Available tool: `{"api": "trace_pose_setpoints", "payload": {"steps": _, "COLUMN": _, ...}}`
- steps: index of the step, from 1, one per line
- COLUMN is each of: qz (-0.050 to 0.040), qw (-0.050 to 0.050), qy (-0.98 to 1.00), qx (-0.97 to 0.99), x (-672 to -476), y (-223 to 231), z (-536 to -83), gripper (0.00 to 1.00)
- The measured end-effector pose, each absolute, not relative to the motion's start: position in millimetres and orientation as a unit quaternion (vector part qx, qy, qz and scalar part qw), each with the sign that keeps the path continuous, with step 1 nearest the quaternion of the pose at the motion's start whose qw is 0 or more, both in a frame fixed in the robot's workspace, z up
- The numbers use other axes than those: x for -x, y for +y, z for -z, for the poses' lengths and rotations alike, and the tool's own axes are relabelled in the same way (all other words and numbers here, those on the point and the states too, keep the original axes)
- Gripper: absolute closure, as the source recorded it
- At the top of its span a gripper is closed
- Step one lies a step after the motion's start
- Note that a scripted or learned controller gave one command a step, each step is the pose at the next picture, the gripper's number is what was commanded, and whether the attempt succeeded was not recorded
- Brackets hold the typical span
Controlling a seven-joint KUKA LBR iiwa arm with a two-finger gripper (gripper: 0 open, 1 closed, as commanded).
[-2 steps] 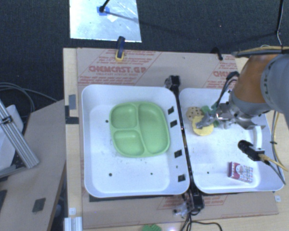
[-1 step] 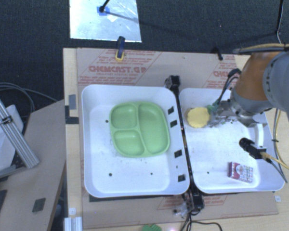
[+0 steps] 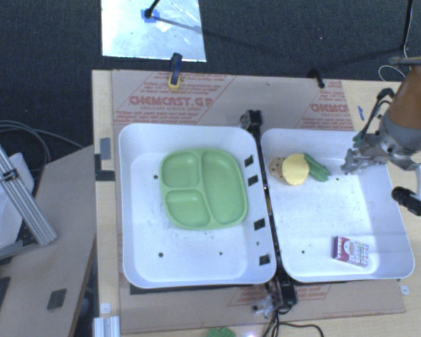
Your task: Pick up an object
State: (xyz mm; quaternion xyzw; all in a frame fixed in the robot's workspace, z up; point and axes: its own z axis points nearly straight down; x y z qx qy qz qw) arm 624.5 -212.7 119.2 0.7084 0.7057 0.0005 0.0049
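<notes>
In the right bin (image 3: 379, 223) a yellow round object (image 3: 294, 168) lies beside a tan cookie-like piece (image 3: 276, 166) and a green vegetable-shaped object (image 3: 317, 167) near the upper left. A small red and white box (image 3: 351, 250) rests at the lower right. My gripper (image 3: 352, 161) hangs over the bin's upper right part, to the right of the green object and apart from it. Nothing shows between its tips.
The left bin (image 3: 144, 251) holds a green divided plate (image 3: 202, 189). Black clips (image 3: 254, 181) line the seam between the bins. A yellow clamp (image 3: 175, 76) sits on the board behind. The arm's grey and orange wrist (image 3: 414, 111) is at the right edge.
</notes>
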Motion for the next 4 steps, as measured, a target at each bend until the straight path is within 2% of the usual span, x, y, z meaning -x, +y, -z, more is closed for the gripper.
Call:
{"api": "trace_pose_setpoints", "payload": {"steps": 1, "qz": -0.0016, "qw": 0.004, "qy": 0.709, "qx": -0.705, "x": -625.3, "y": -207.2, "z": -129.2, "gripper": 1.0}}
{"api": "trace_pose_setpoints", "payload": {"steps": 2, "qz": -0.002, "qw": 0.003, "qy": 0.709, "qx": -0.705, "x": -671.5, "y": -205.9, "z": -122.6, "gripper": 1.0}}
{"api": "trace_pose_setpoints", "payload": {"steps": 3, "qz": -0.0006, "qw": 0.002, "qy": 0.708, "qx": -0.707, "x": -661.2, "y": -206.9, "z": -140.8, "gripper": 1.0}}
{"api": "trace_pose_setpoints", "payload": {"steps": 4, "qz": -0.0007, "qw": 0.003, "qy": 0.709, "qx": -0.705, "x": -669.7, "y": -206.4, "z": -132.1, "gripper": 1.0}}
